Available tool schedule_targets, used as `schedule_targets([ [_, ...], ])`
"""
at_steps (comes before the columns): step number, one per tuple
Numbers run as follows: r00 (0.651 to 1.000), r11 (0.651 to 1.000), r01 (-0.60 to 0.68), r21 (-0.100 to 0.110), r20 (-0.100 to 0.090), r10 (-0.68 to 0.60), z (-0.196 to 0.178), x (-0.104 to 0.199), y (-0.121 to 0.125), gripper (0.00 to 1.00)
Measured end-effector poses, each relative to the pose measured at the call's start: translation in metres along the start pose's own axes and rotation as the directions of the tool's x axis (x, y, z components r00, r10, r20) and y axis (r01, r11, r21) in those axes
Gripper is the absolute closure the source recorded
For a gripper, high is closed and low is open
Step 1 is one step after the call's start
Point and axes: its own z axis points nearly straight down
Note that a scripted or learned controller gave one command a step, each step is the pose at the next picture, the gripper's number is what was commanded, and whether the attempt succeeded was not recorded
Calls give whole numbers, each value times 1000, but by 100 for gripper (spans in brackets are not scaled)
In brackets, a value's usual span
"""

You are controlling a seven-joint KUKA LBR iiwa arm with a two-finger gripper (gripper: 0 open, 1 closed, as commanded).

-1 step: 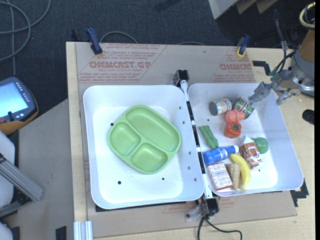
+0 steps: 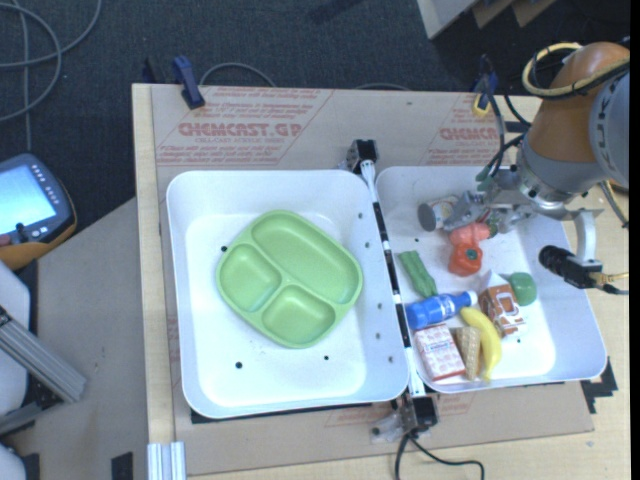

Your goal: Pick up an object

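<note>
Overhead slanted view of a bench w/ two shallow white bins. Left bin (image 2: 200, 368) holds a green divided plate (image 2: 290, 278). Right bin (image 2: 570, 358) holds the clutter: orange-red toy (image 2: 466, 250) near the top, green pickle-like piece (image 2: 417, 272), blue bottle w/ white cap (image 2: 438, 308), banana (image 2: 484, 340), small red-white carton (image 2: 438, 352), brown-red packet (image 2: 500, 308), green ball (image 2: 522, 288).

Arm reaches in from the right; gripper (image 2: 470, 216) sits low over the right bin's upper part, just above the orange-red toy, prob. the target. Looks like the approach/descent step; nothing visibly lifted. Next move likely needs centring over the toy, then closing.

Fingers are blurred against the wrist hardware, so can't tell if spread or pressed together. Contact w/ the toy is unclear. Arm's upper part is cut off at the frame edge.
</note>
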Motion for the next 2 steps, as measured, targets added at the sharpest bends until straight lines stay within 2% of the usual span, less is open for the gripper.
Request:
schedule_targets([
  [1,1000,1000,-4,2,1,4,51,31,-40,0],
  [2,1000,1000,-6,-13,6,6,35,28,-35,100],
])
